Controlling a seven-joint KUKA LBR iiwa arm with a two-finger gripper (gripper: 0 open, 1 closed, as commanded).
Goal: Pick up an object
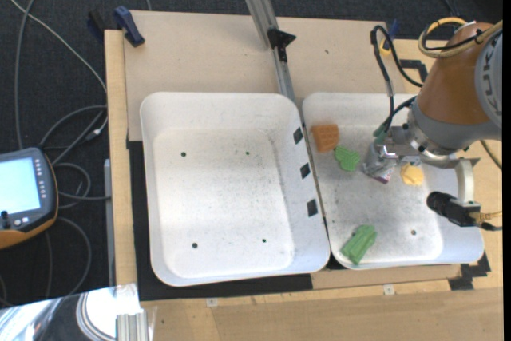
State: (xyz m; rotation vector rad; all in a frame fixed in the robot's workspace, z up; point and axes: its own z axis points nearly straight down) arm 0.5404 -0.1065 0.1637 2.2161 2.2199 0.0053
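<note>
While the left bin [223, 188] lies bare on the worktop [200, 52], the right bin [399, 243] holds an orange block [325, 136] at far left, a small green piece [347, 159] just beside it, and a green object [359, 243] near its near edge. Jaws [378, 168] w/ arm [455, 104] low over the bin, beside a yellow piece [412, 175]; apart or together, cannot tell.
</note>
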